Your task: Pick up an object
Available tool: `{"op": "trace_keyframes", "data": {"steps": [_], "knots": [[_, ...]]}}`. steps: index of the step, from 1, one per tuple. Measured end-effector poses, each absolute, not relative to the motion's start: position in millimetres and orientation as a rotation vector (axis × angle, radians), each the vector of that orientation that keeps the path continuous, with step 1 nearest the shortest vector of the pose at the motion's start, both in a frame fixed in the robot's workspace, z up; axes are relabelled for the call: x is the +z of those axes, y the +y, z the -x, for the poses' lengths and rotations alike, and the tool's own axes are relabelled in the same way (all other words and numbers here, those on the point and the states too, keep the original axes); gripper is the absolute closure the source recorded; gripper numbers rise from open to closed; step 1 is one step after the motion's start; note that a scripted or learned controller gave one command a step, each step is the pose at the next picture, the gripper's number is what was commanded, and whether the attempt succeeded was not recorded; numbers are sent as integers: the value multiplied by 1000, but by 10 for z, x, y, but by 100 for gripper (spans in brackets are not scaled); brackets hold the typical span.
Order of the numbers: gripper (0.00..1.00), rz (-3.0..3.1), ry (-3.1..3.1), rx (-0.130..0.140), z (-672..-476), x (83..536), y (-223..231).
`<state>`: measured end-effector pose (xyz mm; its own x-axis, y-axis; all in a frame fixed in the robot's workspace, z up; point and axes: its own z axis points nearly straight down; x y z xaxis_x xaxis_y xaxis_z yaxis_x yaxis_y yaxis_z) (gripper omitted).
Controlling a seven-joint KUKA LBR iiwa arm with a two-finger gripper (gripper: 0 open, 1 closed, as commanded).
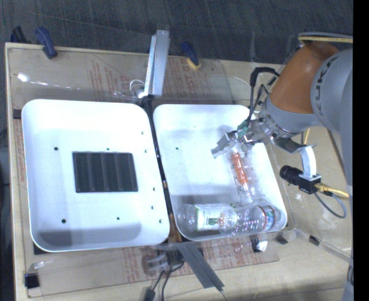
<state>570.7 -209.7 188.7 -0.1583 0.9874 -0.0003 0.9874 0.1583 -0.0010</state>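
Note:
In the right bin (184, 130) a clear plastic bottle with an orange insert (241, 173) lies lengthwise near the right wall. A second clear bottle with a green and white label (228, 219) lies across the bin's near edge. My gripper (229, 142) reaches in from the right and sits low over the upper end of the orange bottle, touching or nearly touching it. The bottle looks to rest on the bin floor. A flat black ridged rectangle (105, 172) lies in the middle of the left bin (46, 118).
A grey metal bar (157, 61) stands upright at the back, between the bins. Blue clamps (45, 41) hold the board at its far edge. Cables and a small black fitting (300, 177) hang from the arm just right of the right bin.

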Motion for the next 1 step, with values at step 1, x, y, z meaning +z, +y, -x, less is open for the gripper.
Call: {"op": "trace_keyframes", "data": {"steps": [1], "knots": [[0,2008,-2415,1,-5902,1822,-2102]]}}
